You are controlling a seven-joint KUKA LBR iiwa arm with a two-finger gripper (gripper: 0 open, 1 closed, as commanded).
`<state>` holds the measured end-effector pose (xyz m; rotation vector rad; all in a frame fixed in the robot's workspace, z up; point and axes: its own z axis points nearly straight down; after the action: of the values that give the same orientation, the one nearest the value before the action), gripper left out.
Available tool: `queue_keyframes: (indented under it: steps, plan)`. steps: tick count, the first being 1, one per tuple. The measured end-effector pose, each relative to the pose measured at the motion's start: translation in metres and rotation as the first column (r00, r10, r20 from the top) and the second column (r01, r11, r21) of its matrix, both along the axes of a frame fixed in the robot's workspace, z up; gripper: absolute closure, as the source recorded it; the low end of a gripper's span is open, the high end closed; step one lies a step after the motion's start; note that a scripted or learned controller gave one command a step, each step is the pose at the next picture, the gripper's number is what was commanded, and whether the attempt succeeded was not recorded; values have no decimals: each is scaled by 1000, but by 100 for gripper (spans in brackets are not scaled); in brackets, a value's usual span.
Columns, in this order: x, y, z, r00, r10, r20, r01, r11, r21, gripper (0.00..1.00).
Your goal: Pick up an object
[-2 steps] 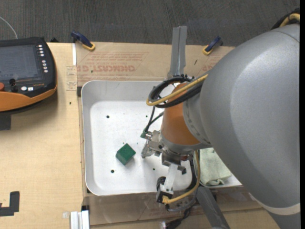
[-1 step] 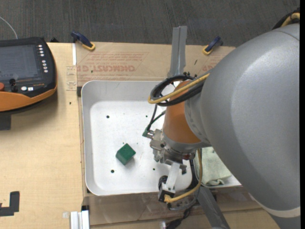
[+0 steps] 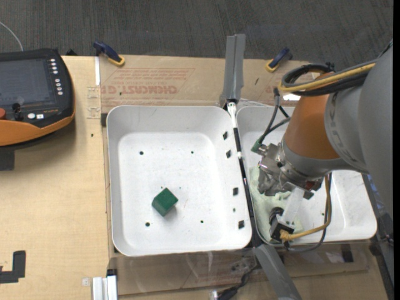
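A green cube point(image 3: 165, 202) lies in the left bin point(image 3: 125, 167), toward its near side and left of middle. The arm reaches down into the right bin point(image 3: 356, 217), with its orange band over that bin's left half. The gripper point(image 3: 270, 183) sits low at the right bin's left wall, seen from above, and the wrist hides its fingertips. A small green piece point(image 3: 256, 147) shows beside the wrist; what it is cannot be made out. The gripper is about one bin-width to the right of the cube.
A grey divider post point(image 3: 234, 67) stands at the back between the bins. A teach pendant point(image 3: 31, 95) rests on the bench at far left. Clamps point(image 3: 109, 53) hold the cardboard at the back. Yellow and black cables point(image 3: 300, 230) loop off the wrist.
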<state>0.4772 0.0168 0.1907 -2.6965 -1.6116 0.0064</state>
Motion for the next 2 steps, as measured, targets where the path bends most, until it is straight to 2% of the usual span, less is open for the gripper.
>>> queue_keyframes:
  steps: [1, 2]
  plan:
    - [39, -6, 0, 995, -96, -1, 96, 995, -1, 100]
    - [1, -65, 141, 998, 61, 1, -61, 998, 0, 100]
